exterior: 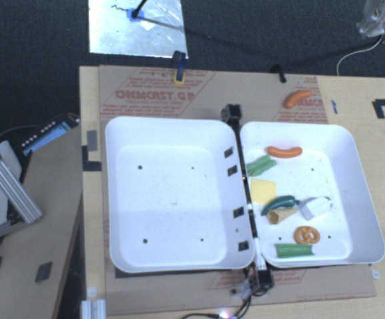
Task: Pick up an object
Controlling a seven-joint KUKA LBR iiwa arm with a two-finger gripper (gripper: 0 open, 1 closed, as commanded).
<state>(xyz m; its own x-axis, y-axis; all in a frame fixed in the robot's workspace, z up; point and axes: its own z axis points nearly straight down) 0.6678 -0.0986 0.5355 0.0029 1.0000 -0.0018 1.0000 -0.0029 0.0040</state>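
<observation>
Sitting in the right bin [362, 178]: hot dog [284, 152] near the back wall, green bean [260, 165] and yellow cheese [262, 191] by the divider edge, pretzel [306, 234] and green pod [294, 249] near the front rim. Left bin [172, 198] offers wide open floor. Gripper [380, 10] blurred at top right corner, well apart from the bins; opening can't be told.
</observation>
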